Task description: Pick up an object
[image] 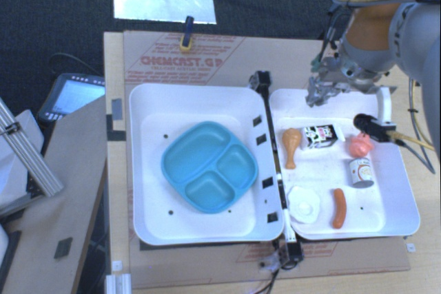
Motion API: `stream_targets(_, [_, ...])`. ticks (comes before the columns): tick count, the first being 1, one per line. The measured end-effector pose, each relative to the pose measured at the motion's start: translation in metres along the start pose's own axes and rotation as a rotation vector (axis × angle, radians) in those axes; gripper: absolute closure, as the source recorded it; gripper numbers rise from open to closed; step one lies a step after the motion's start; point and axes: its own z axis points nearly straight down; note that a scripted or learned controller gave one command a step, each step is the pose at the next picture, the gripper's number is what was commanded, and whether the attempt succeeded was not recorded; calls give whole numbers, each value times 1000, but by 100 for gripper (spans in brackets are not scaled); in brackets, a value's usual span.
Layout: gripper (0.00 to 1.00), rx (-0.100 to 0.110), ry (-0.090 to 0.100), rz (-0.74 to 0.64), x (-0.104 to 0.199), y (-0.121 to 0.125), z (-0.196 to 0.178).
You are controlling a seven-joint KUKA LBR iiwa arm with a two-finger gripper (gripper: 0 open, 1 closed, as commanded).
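Two white bins sit side by side on my worktop (207,51). The arm (406,17) reaches in from the right, its wrist bent down, and the end effector (318,94) hangs over the far left corner of the right bin (400,213); I cannot tell how it stands, and I see nothing in it. Just near of it lies a small milk carton (320,135), long axis left to right. Left of that a drumstick (291,146) lies with its bone end pointing near. A sausage (338,208) runs near to far, beside a fried egg (303,204). A can (360,172) and a pink toy (360,145) sit to the right. The left bin (148,113) holds a blue divided plate (209,166). Dark carpet surrounds the worktop.
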Motion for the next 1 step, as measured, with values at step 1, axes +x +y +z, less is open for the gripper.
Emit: stream_targets(1, [100,-1,0,0,50,4,-10])
